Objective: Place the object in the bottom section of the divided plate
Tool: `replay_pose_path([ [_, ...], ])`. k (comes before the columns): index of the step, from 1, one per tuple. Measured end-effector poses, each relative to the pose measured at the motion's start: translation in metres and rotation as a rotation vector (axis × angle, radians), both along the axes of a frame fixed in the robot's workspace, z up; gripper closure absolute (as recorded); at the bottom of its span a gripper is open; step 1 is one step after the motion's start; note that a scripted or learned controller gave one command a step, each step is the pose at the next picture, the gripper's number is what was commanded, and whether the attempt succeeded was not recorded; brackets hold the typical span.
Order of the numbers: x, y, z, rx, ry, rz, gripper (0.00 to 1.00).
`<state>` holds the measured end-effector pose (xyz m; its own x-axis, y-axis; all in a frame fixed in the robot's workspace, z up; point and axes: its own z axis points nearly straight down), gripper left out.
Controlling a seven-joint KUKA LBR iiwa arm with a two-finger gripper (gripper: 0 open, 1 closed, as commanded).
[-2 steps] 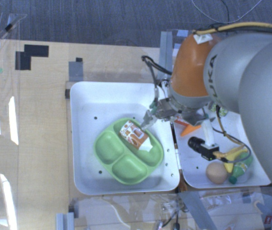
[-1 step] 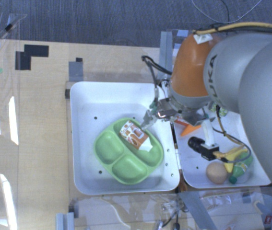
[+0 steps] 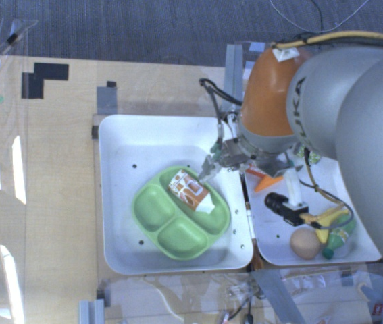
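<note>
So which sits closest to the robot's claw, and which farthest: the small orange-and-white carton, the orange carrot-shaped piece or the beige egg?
1. The orange-and-white carton, on the green divided plate in the left bin, just beside the gripper.
2. The orange carrot-shaped piece, at the right bin's far left.
3. The beige egg, by that bin's near edge.

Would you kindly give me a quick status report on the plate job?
Pincer at green plate's upper-right edge. Carton lies in upper-right section, not bottom section. Nothing blocking.
</note>
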<state>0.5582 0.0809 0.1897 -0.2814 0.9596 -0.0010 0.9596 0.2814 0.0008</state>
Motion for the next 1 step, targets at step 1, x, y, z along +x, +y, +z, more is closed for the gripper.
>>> replay_pose_path([
  [1, -0.0281, 0.0423, 0.0473, 0.001, -0.003, -0.045, 0.0],
])
